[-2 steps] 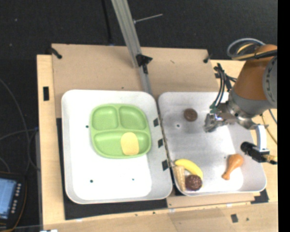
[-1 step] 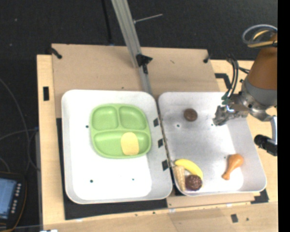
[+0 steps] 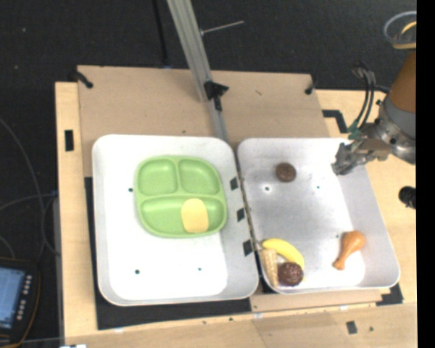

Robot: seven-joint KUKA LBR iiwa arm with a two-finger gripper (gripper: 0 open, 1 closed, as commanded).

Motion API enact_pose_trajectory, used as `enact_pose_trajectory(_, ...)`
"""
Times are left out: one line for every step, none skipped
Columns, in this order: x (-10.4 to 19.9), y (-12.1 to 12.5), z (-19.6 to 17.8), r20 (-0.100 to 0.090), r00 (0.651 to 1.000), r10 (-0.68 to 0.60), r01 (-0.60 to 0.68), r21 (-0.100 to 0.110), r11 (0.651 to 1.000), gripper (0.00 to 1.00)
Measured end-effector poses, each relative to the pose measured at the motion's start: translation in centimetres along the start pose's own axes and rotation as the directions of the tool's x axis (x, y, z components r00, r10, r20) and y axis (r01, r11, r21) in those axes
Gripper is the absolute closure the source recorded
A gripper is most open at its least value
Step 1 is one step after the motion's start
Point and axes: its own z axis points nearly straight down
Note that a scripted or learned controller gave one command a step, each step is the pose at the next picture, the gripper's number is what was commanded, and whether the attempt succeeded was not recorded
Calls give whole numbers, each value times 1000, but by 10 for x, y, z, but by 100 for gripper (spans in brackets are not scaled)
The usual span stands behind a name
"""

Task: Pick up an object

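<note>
In the right white bin, a yellow banana, a dark round chocolate doughnut and an orange chicken drumstick lie along its near edge. A second brown doughnut sits farther back, while the two-finger gripper hangs over that bin's far right rim, nothing between its fingers, their spread impossible to tell. Left of that bin, a green divided plate holds a yellow block.

Two white bins sit on a tan tabletop. Far from the grey pincer, a light green tray carries a pale yellow piece. Nearer lie a dark brown ball, an orange drumstick and a yellow banana.
</note>
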Motion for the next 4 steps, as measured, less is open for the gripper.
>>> enact_pose_trajectory(54, -1, -2, -3, 1000, -4, 4, 6, 1000, 100)
enact_pose_trajectory(99, 5, 10, -3, 1000, -3, 3, 7, 1000, 100)
enact_pose_trajectory(146, 14, 23, -4, 1000, -3, 3, 10, 1000, 100)
enact_pose_trajectory(208, 22, 29, -4, 1000, -5, 5, 7, 1000, 100)
